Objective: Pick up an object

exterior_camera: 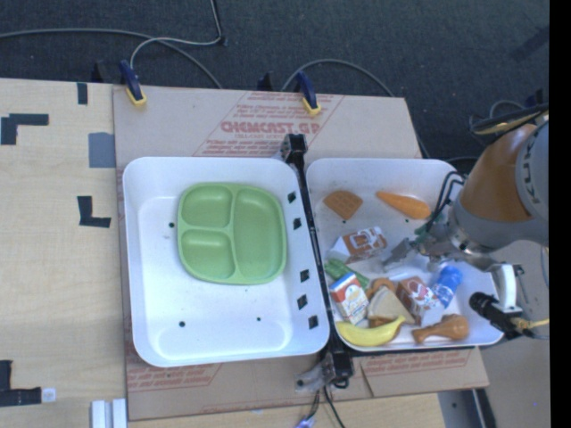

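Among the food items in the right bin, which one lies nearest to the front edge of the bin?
The yellow banana. It lies along the front wall of the right bin, lower in view than the chicken drumstick beside it.

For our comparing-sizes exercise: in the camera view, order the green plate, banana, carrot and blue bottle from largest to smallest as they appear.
1. green plate
2. banana
3. carrot, close to the banana, so unsure
4. blue bottle
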Robot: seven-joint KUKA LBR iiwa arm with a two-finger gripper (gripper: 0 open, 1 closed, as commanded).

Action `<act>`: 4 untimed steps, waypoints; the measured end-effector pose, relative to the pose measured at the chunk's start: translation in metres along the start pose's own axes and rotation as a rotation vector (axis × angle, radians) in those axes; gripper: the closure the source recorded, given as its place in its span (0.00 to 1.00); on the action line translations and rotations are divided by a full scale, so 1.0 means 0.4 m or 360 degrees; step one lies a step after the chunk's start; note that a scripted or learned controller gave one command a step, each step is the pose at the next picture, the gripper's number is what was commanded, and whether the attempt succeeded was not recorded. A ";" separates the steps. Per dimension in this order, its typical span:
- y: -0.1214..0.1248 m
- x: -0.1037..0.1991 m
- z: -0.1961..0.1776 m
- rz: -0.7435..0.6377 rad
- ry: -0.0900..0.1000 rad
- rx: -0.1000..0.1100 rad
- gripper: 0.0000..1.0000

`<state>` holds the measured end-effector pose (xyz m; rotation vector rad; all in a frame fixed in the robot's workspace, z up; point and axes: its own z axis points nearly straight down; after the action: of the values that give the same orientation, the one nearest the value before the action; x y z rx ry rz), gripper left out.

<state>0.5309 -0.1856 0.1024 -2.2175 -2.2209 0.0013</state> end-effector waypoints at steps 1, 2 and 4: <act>-0.096 0.130 0.040 0.0002 -0.0006 -0.0013 0.00; -0.093 0.130 0.014 0.0002 -0.0009 -0.0019 1.00; -0.118 0.215 -0.313 0.0000 -0.0003 -0.0003 0.00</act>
<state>0.4840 -0.0997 0.2279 -2.2198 -2.2227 0.0009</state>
